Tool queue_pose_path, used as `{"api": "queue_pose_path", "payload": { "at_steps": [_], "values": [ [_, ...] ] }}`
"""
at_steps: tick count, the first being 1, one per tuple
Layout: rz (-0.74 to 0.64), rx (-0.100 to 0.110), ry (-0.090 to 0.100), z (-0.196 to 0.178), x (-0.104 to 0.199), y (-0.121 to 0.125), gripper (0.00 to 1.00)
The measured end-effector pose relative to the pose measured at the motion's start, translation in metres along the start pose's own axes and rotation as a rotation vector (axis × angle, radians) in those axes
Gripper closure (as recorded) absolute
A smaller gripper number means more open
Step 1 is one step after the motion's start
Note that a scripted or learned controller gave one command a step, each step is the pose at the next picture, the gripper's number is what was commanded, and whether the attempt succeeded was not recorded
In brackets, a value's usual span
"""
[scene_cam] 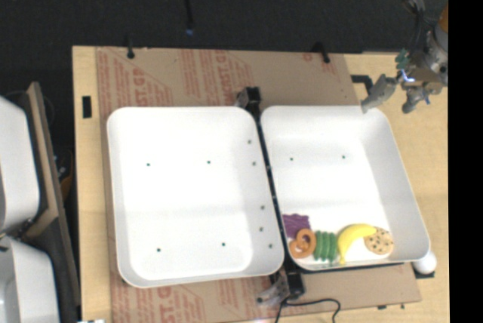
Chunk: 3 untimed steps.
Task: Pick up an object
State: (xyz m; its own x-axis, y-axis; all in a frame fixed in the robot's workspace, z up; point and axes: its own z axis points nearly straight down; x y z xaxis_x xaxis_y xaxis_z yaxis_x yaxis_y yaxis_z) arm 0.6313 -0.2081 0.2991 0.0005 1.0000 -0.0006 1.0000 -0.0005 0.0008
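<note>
The gripper (394, 96) is seen at the upper right of the camera view, just beyond the far right corner of the right bin (332, 129). Its two fingers (375, 93) are spread apart, and nothing is held between them; the image is soft here, so the exact width of the gap is hard to judge. Above the fingers, the wrist and arm run off toward the right edge of the view.

The objects are gathered in a row along the near wall of the right bin: a purple piece (296, 223), an orange ring (303, 244), a green ribbed piece (326, 246), a yellow banana (355, 235) and a speckled cookie (378, 241). Neighbours in the row are touching or nearly so. The banana is curved, and its long axis is laid roughly across the bin, parallel to the near wall.

From the fingers, the whole cluster lies toward the viewer and slightly to the left, across the full depth of the bin, well apart from the gripper. The cookie and banana are judged the nearer candidates. The coming move is therefore judged to call for travel along the bin's depth before any descent.

The left bin (189, 125) is set just beside the right one.
</note>
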Motion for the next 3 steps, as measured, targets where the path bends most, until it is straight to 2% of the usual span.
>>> {"api": "queue_pose_path", "payload": {
  "at_steps": [1, 2, 3],
  "values": [
    [0.002, 0.012, 0.003, 0.150, -0.015, -0.033, 0.00],
    [0.000, 0.005, 0.001, 0.201, -0.013, -0.033, 0.00],
    [0.000, 0.000, 0.001, 0.198, -0.006, -0.027, 0.00]
  ]
}}
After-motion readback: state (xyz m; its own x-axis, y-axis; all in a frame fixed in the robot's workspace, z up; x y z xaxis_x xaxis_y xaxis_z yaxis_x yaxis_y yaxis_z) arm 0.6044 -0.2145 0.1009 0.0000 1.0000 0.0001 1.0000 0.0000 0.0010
